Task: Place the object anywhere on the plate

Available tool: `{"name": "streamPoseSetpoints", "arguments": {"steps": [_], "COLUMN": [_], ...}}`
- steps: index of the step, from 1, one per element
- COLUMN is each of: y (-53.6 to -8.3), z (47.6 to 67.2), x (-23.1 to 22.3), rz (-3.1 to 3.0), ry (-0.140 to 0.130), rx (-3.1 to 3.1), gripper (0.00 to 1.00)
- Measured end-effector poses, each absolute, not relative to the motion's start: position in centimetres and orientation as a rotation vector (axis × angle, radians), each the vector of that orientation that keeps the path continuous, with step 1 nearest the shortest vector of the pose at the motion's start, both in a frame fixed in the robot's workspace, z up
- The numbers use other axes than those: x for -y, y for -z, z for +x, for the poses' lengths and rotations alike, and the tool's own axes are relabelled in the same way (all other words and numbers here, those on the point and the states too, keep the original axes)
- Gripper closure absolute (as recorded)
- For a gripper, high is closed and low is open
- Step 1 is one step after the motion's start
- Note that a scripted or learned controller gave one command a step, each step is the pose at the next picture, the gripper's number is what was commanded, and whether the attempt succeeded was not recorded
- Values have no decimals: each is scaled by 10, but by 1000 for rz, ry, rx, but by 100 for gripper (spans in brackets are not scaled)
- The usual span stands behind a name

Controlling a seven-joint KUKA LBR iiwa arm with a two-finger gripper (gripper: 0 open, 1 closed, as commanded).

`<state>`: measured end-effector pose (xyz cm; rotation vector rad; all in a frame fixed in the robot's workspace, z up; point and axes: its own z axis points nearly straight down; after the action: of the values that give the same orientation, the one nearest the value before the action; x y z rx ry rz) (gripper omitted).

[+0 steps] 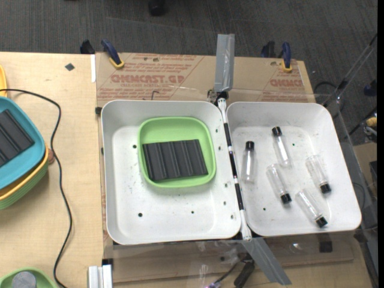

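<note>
The pick has not begun. Five small clear tubes with black caps lie in the right bin [336, 131], and none is on the green plate [176, 152] in the left bin [120, 179]. I cannot tell if the claw is open or closed.

The next move, I think, is to pick one tube. The tube nearest the plate [248, 159] lies by itself next to the wall between the bins. It looks easy to reach. Then it must be lifted over that wall and set down on the plate.

The tubes are round, smooth and see-through, so they may roll or slip. The plate is a square with soft corners and a raised edge. A dark ribbed mat [176, 159] lies in its middle. The bins are smooth white plastic. The bench [66, 161] is pale wood.
</note>
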<state>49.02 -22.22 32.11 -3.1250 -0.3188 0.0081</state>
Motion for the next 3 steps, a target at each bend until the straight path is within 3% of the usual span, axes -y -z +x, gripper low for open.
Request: {"name": "streamPoseSetpoints", "arguments": {"steps": [1,2,3], "y": [-292,-316,-281], "z": [477,478,477], "x": [222,222,222], "rz": [-3125,-3125,-3125], "ry": [-10,-8,-10], "rx": [312,319,311], "gripper": [0,0,0]}}
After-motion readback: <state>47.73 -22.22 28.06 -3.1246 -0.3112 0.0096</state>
